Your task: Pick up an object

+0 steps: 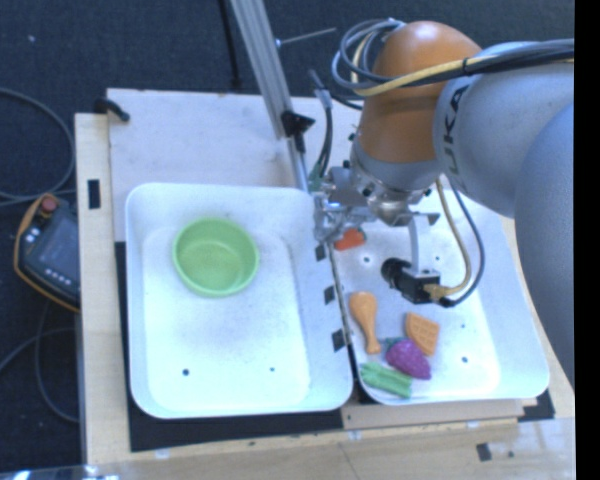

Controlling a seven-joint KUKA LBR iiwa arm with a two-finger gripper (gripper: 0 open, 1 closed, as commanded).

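Beside the green bowl (216, 256), end effector (337, 226) grip unclear; toys (408, 356) crowd right bin (500, 368).

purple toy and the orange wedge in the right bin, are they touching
Touching. The camera view shows the purple toy pressed against the orange wedge, with no white bin floor between them.

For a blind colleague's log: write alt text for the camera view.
A grey and orange robot arm reaches over the right bin, its gripper just above a small orange-red item. Nearer the front lie a toy drumstick, purple grapes and a green vegetable. The left bin holds a green bowl.
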